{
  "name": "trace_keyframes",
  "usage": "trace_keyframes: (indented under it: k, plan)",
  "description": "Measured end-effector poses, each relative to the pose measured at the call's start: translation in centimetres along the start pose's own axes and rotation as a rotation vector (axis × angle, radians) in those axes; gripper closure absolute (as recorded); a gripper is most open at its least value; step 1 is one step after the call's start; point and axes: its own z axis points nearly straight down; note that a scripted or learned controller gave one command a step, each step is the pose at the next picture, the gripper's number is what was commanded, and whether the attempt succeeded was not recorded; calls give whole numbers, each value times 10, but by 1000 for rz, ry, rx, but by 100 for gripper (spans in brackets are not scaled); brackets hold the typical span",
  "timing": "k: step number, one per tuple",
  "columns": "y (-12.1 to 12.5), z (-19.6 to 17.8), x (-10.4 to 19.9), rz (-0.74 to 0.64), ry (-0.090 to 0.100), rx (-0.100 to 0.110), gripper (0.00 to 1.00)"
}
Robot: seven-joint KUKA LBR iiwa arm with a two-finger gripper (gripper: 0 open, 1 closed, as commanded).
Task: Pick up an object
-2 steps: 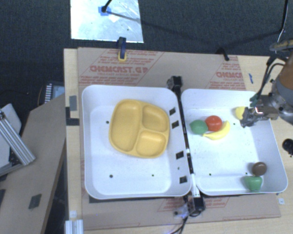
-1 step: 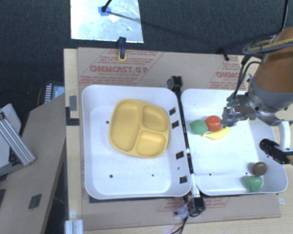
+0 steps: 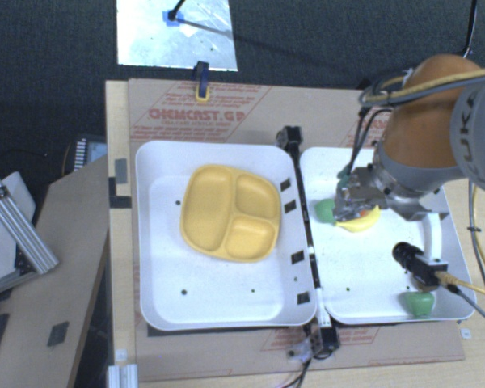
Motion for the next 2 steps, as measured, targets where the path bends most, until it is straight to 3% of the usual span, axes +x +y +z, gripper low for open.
trace_keyframes:
  k: [2]
  plan:
    - [-7, 6, 113, 0, 0, 1, 100]
